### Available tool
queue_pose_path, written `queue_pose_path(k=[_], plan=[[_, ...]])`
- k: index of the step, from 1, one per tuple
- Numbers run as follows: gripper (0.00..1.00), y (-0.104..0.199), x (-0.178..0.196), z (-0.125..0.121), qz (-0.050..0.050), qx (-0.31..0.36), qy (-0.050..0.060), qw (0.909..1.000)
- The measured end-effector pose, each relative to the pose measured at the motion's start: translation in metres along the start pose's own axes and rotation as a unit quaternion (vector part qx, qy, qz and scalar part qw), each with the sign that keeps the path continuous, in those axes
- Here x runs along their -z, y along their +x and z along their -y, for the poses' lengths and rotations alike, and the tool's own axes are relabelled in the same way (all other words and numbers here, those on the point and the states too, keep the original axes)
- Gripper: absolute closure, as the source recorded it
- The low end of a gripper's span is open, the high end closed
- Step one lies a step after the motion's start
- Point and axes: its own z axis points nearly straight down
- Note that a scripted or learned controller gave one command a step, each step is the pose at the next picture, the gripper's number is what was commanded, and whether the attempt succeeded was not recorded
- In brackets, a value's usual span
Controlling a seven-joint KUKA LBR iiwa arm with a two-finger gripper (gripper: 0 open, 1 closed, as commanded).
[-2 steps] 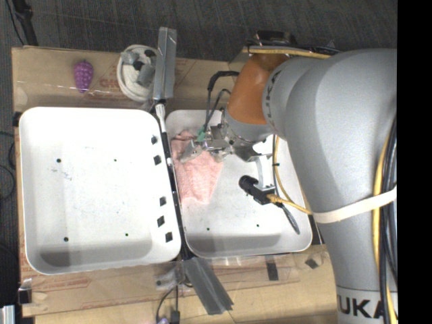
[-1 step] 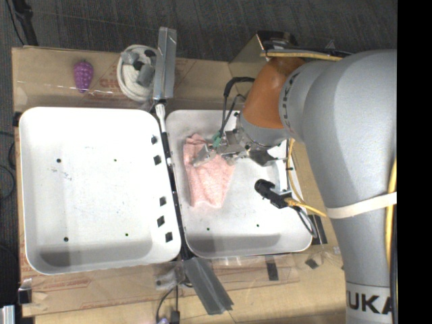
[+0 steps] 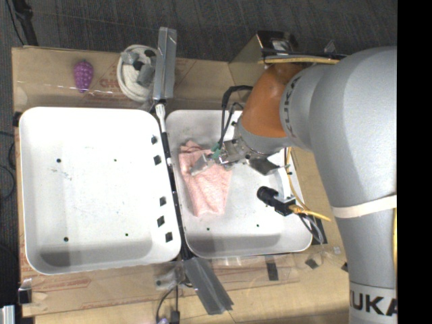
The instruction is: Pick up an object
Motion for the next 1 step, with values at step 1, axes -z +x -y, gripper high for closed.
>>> queue_pose_path(k=[1], plan=[[0.00,-0.0001,0.0000,0.0001,0.000,0.000,0.000,1.0000]])
